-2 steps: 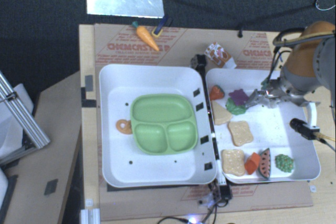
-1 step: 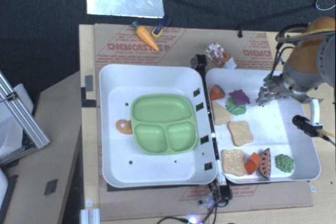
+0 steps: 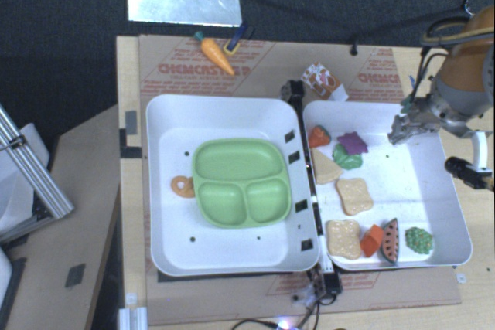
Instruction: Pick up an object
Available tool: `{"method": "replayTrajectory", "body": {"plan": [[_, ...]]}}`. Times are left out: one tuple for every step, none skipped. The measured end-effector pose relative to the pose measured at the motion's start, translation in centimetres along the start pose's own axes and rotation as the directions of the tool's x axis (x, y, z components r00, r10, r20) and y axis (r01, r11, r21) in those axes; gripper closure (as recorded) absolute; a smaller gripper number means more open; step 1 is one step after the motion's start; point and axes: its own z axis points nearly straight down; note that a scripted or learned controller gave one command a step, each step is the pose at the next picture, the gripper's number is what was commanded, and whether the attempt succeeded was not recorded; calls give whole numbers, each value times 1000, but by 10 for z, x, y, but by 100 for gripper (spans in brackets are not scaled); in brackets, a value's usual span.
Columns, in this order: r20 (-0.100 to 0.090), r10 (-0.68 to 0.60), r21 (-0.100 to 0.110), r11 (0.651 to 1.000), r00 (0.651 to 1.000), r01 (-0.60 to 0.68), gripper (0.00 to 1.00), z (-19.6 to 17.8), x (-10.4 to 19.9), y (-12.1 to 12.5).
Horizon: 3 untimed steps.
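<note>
Overhead, the gripper point(image 3: 398, 129) hovers over the right bin point(image 3: 441, 205), near its far edge; whether it is parted or closed cannot be told. Nothing sits in its grasp. Nearest it lies the purple toy point(image 3: 353, 142), just beside and toward the green tray point(image 3: 238, 182), touching a green piece point(image 3: 348, 160).

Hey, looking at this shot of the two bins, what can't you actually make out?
- Gripper, camera view: too small and blurred to tell its state.
- Arm, camera view: cut off by the right edge.
- Packet behind the right bin, camera view: print too small to read.
- Purple toy, camera view: green toy overlaps its lower edge.
</note>
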Motion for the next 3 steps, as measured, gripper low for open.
{"method": "replayTrajectory", "body": {"plan": [[0, -3, -1, 1000, 1000, 3, 100, -54, 8, 9], [0, -3, 0, 1000, 1000, 3, 100, -82, 8, 10], [-2, -5, 3, 1000, 1000, 5, 100, -75, 55, 18]]}}
